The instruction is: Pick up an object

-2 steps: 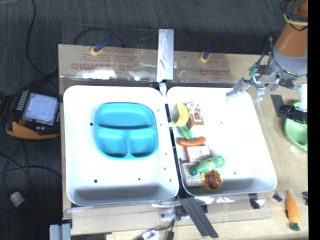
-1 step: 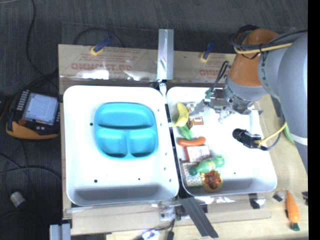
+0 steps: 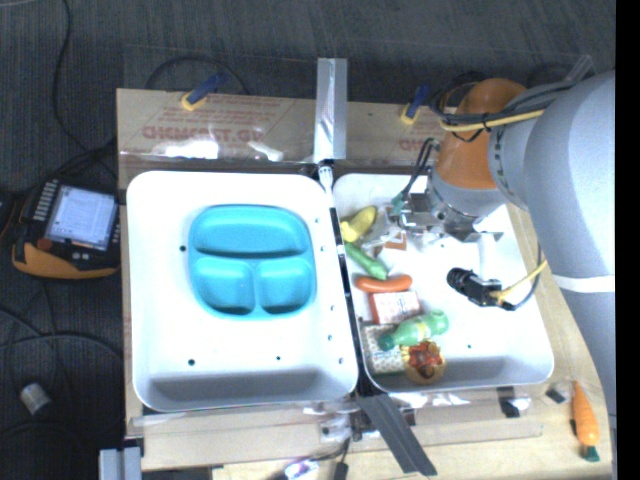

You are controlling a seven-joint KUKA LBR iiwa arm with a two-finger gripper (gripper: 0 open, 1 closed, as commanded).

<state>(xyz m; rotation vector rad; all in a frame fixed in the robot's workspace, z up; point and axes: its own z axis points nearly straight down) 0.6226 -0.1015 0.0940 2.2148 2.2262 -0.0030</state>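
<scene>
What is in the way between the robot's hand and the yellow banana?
Nothing that I can see. The gripper hangs in the right bin, just right of the yellow banana, with bare white floor between them. The green toy and orange sausage lie below, off to the side.

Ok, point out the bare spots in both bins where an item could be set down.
Left bin: bare floor rings the blue tray, widest along the near wall. Right bin: a bare patch lies near its near-right corner, right of the green bottle. Crowded: its left side, where the banana, sausage and other toys pile up, and the far end under the gripper.
</scene>
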